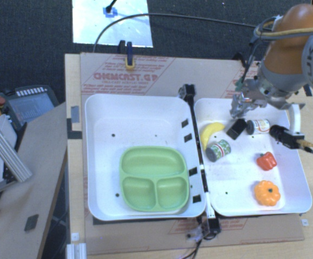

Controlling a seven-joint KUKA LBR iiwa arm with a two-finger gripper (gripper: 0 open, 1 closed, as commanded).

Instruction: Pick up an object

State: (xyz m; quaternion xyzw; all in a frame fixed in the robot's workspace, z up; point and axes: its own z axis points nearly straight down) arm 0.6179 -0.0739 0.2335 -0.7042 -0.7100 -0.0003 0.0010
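board (145, 72) | red print "CHEMCAST", rest blurred | can (218, 149) label unreadable

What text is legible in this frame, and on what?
"CHEMCAST GP" in red, printed repeatedly on the brown board under the bins; smaller lines below it too blurred to read.
Can label: unreadable.
Small bottle label: unreadable.
Pendant screen at left: unreadable.
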